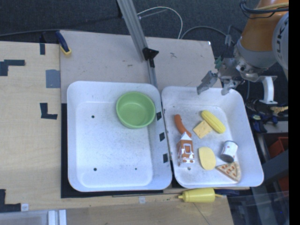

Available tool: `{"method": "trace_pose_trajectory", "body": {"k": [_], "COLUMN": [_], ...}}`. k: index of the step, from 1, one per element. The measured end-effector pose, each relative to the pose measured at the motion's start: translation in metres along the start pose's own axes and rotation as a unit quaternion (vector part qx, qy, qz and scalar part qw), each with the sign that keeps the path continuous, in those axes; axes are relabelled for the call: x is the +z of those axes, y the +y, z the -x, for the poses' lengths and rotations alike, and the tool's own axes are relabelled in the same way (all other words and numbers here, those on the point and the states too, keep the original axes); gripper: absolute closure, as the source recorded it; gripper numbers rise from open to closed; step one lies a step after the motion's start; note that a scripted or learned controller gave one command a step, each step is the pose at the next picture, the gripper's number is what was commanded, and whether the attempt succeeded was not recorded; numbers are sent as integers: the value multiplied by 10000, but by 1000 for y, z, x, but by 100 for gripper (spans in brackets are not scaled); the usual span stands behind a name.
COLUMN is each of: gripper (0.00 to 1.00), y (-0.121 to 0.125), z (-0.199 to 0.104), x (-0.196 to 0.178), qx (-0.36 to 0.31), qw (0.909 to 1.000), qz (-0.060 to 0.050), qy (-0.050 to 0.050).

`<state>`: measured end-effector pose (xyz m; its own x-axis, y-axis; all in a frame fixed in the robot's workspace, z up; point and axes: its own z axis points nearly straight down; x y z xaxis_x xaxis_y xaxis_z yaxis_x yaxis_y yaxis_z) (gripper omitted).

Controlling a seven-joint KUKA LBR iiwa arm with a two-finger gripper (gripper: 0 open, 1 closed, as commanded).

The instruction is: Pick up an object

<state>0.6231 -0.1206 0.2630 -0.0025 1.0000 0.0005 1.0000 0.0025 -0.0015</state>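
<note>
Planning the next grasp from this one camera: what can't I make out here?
- Arm: cut off by the camera view's top and right edges.
- Carton: print too small to read.
- Orange piece: its lower end is hidden behind the carton.
- Yellow bottle: lies in front of the right bin, whose front rim hides its upper side.

A grey robot arm (262, 50) with a glossy orange band at the upper right of the frame. Black cables loop over the orange section. Its grey metal two-finger gripper (216, 86) ends in pale, angular fingers (205, 84).
</note>
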Motion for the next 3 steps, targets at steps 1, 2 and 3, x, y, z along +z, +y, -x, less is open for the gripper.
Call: {"method": "trace_pose_trajectory", "body": {"k": [1,2,3], "gripper": [0,0,0], "y": [0,-2,-14], "z": [0,-1,-3], "x": [0,65,118], "qx": [-1,2,3], "qw": [10000,10000,10000], "qz": [0,-33,-31], "qy": [-1,-2,-2]}}
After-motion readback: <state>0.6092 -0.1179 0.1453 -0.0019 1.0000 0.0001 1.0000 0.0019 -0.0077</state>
